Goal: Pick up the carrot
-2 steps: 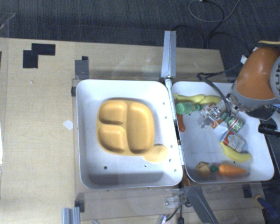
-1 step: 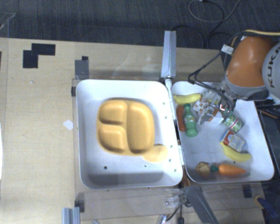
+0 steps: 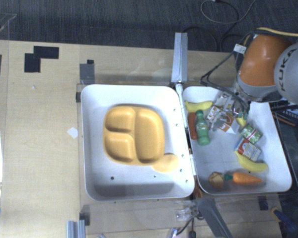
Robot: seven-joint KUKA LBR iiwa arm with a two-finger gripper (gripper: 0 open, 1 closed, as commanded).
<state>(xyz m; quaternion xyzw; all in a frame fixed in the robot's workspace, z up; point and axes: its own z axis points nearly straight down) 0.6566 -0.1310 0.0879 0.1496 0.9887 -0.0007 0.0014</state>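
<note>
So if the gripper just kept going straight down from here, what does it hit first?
Probably the green bottle or bare bin floor beside it; the gripper is far from the carrot. Depth is unclear.
</note>
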